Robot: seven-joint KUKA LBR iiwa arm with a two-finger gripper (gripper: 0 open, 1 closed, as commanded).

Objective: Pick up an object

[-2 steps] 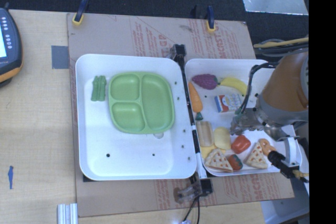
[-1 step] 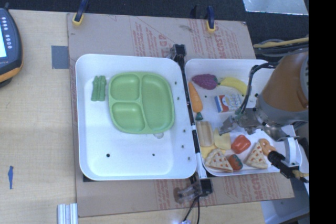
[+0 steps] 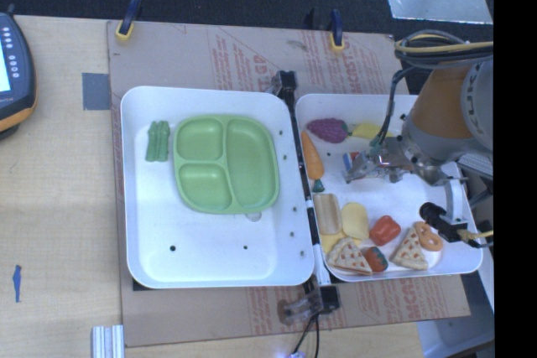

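Hidden: the far right of the right bin [image 3: 470, 268] is covered by the arm [image 3: 449, 109], so what lies beneath cannot be told.
Gripper [image 3: 362, 169]: seen low over the right bin; whether anything is clamped cannot be told.
Writing: faint red print is seen on the cardboard [image 3: 243, 54], too small to be read.
Objects: toy foods are gathered in the right bin, a carrot [image 3: 312, 157] at its left wall.
Left bin [image 3: 134, 180]: a green divided plate [image 3: 226, 163] is held.
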